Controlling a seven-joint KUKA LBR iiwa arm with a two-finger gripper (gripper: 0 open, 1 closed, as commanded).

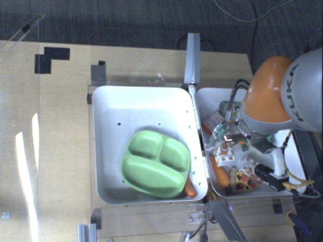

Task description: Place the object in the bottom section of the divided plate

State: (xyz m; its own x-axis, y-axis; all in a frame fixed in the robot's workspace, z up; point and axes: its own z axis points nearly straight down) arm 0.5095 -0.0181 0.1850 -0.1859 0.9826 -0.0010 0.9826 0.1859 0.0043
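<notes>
Gripper (228, 135): centre-right of frame, low over cluttered right white bin (204, 99); grip state cannot be told | Green three-section plastic plate (156, 164): left white bin (106, 135), lower centre | Bearing: plate's large bottom section lies lower left of gripper, across the bin divider

From my remote feed: pale wooden bench surface (55, 150) with black square markers (49, 57) at its upper left. Dark blue-grey carpeted floor (126, 11) beyond, a thin black cable (252, 14) looping across it. Glare streaks at left.
</notes>
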